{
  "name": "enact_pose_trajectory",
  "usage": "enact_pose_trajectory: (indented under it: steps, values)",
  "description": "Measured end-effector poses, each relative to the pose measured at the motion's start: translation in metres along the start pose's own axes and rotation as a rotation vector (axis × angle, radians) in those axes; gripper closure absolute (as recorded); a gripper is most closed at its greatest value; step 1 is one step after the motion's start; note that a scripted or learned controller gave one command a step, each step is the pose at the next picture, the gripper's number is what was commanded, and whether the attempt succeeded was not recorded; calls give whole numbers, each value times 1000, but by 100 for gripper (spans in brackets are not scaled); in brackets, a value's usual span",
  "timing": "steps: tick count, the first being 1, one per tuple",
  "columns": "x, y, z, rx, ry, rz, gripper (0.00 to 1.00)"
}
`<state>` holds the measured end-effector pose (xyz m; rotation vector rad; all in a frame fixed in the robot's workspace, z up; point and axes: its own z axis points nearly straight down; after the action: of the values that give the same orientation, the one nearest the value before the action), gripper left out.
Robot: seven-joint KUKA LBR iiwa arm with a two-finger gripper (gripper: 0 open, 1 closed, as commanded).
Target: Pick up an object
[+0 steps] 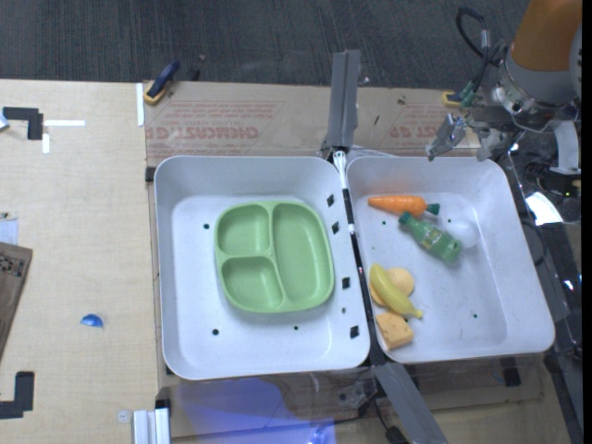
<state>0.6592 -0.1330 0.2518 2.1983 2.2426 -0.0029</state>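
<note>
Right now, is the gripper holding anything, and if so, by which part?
Nothing is held. The gripper hangs above the far rim of the right bin, with no object between its fingers. The carrot and bottle lie in the bin.

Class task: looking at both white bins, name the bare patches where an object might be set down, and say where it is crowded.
Right bin: bare floor right of the banana, below the bottle. Left bin: only narrow strips around the green tray, widest along the front. Crowded: the right bin's left side, where carrot, bottle, banana and orange block cluster.
</note>
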Motion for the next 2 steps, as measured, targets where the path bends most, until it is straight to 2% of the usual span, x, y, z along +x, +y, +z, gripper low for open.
enact_pose_trajectory:
  steps: [1, 2]
  values:
    - [9, 0, 126, 1, 2, -112, 0]
    - [26, 1, 159, -1, 1, -140, 0]
